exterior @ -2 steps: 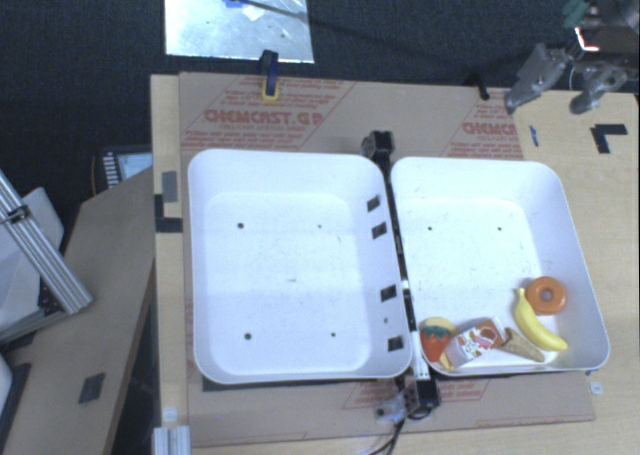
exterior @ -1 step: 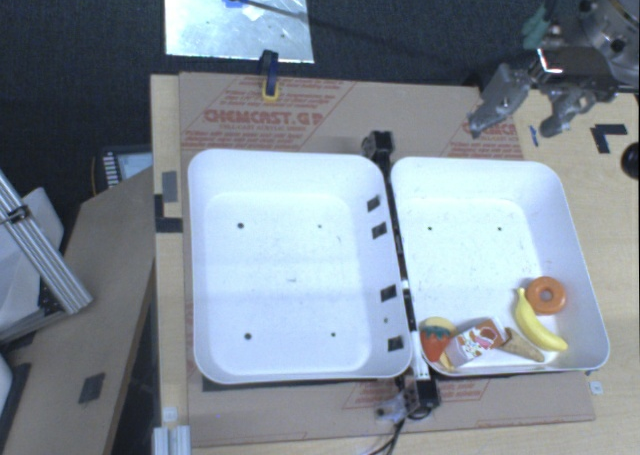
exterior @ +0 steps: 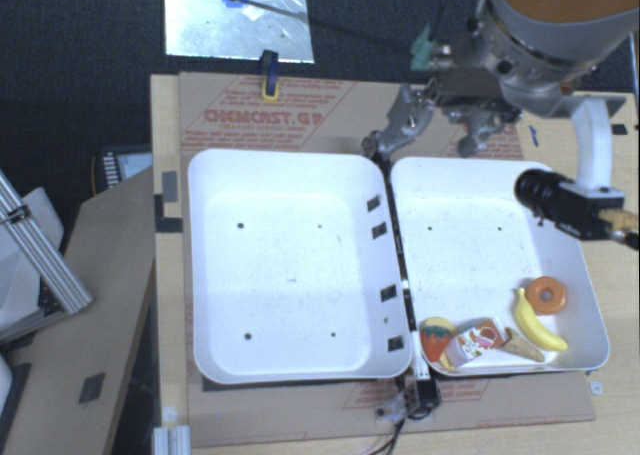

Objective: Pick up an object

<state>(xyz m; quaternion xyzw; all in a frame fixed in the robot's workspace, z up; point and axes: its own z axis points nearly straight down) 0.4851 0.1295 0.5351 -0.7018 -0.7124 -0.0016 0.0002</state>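
Several small objects are being carried in the near right corner of the right bin (exterior: pixel 470 183): a yellow banana (exterior: pixel 535 321) is lying along the right wall, an orange ring-shaped toy, like a doughnut (exterior: pixel 546 294), is sitting just beside the banana's upper end, and a red-and-white packet (exterior: pixel 474 341) is lying against the near wall, with a red and yellow piece (exterior: pixel 437 334) touching its left side and a tan wedge (exterior: pixel 523 347) at its right. The left bin (exterior: pixel 290 263) is being kept beside it, edge to edge, on the cardboard-covered counter (exterior: pixel 270 113). The hand (exterior: pixel 400 131) is being held above the far edge of the bins, near their shared corner, well apart from the objects; whether it is spread or pressed together cannot be told.
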